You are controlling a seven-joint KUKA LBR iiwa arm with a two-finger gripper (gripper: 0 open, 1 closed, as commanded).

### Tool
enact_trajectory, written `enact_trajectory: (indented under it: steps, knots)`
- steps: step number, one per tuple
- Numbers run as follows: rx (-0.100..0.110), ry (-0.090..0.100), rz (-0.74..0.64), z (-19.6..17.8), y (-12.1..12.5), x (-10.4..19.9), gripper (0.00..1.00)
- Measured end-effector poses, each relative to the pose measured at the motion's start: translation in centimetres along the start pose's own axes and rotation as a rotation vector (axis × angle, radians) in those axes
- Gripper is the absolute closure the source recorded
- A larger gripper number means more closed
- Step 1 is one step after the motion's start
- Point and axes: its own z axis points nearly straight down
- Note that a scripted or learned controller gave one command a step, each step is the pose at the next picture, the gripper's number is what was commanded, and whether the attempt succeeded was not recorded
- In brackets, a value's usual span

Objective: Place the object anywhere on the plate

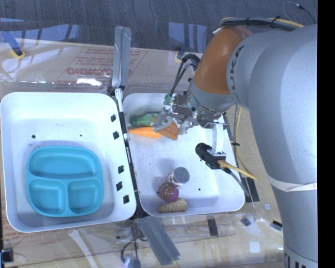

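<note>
A blue plate (64, 180) with three compartments lies in the left white bin (14, 116). My gripper (175, 118) hangs low over the back of the right bin (204, 175). Directly under it sits an orange wedge-shaped piece (169, 130), touching or nearly touching it. To the left of the wedge lies an orange carrot (143, 132), with a green item (142, 119) just behind it. Whether the wedge is gripped is hidden by the wrist.
Near the front of the right bin lie a dark red ball (168, 191), a tan peanut-shaped item (172, 206) and a small grey cylinder (181, 175). A black cable plug (207, 155) hangs over the bin's right side. The arm's bulk covers the right.
</note>
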Motion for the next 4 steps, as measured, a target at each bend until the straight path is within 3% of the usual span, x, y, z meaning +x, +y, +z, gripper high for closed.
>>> enact_trajectory:
  steps: [1,2,3,4]
  knots:
    - [-0.001,0.000,-0.048,-0.6,-3.7,7.5,1.00]
    - [-0.004,-0.002,-0.331,-1.9,-3.6,12.4,1.00]
    - [-0.001,-0.003,-0.426,-0.6,-7.8,18.3,1.00]
    - [-0.001,-0.003,-0.425,-0.6,-7.8,18.2,0.00]
